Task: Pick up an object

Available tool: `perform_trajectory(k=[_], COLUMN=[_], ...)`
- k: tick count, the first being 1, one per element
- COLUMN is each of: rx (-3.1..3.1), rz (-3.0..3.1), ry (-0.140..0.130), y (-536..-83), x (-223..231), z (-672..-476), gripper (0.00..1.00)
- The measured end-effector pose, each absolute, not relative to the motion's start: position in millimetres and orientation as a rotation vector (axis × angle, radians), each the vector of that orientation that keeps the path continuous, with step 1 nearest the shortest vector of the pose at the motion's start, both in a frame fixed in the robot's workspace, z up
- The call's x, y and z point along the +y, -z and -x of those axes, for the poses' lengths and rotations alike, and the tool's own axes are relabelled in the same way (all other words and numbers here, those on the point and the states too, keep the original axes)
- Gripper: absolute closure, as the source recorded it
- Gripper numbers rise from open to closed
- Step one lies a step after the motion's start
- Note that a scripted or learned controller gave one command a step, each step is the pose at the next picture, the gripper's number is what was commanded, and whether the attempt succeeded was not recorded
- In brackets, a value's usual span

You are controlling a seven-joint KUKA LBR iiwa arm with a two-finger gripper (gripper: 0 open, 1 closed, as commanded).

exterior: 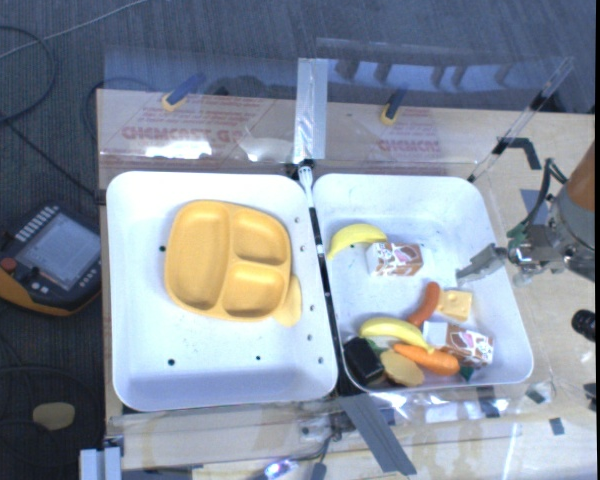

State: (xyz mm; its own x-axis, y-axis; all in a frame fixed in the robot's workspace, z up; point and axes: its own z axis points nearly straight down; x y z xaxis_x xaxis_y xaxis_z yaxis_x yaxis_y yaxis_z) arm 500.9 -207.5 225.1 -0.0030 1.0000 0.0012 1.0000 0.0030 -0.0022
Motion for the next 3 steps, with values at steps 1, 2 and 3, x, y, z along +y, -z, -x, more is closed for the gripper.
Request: perform_trajectory(k=[1,2,3], rx=[-2.479,-2.476,-2.397], rz=[1.938,1.936,2.030], ry=[0.007,0.006,-0.002], y=[-96,-104,-233], x=[-167,-166,-79], z=[-510.9,-510.5,-534.9], gripper=[0.00,1.00,1.00])
